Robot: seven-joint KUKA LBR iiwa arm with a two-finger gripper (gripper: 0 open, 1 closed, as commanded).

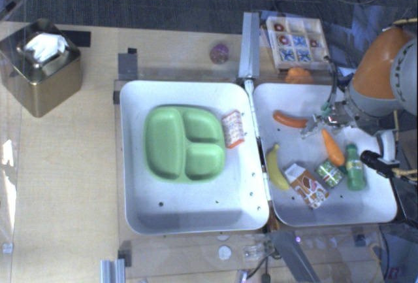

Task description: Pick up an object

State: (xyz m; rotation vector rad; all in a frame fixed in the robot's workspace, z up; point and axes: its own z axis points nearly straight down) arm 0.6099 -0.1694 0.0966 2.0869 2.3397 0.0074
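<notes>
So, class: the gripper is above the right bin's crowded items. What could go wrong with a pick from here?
The carrot, bottle and can lie close together, so the gripper might nudge or catch a neighbour. The hot dog is rounded and could slip out.

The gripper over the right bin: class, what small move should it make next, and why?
Probably a short drop straight down. The gripper sits above the right bin, between the hot dog and the carrot, with nothing between its fingers, so lowering onto the nearby carrot seems the likeliest way to a grasp.
</notes>
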